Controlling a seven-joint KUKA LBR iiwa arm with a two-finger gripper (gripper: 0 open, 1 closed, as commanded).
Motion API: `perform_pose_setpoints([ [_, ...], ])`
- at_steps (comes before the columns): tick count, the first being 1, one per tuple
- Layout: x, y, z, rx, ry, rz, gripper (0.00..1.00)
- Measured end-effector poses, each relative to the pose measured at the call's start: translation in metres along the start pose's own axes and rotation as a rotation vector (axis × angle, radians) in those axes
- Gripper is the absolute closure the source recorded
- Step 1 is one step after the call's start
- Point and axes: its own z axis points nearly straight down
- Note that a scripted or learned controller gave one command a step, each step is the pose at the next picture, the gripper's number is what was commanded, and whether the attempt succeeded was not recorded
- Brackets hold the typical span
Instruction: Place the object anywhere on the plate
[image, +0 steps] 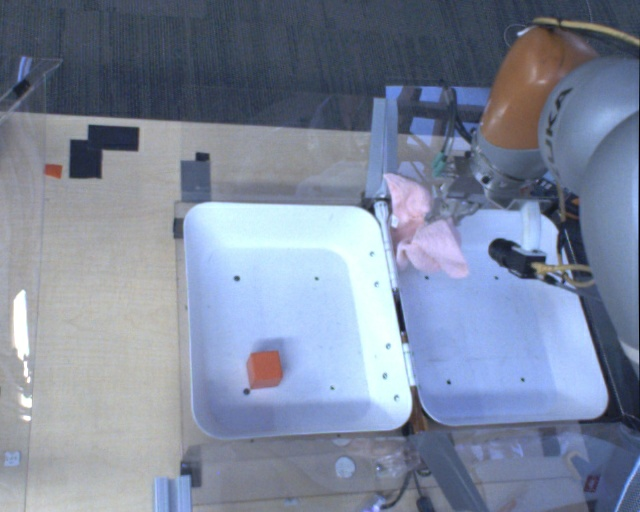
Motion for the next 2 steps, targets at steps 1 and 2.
perform_pose_setpoints([
  [1, 0.002, 0.002, -0.04, -0.004, 0.001, -0.009, 1.0],
  [2, 0.057, -0.021, -0.038, -0.003, 0.002, -0.413, 1.0],
])
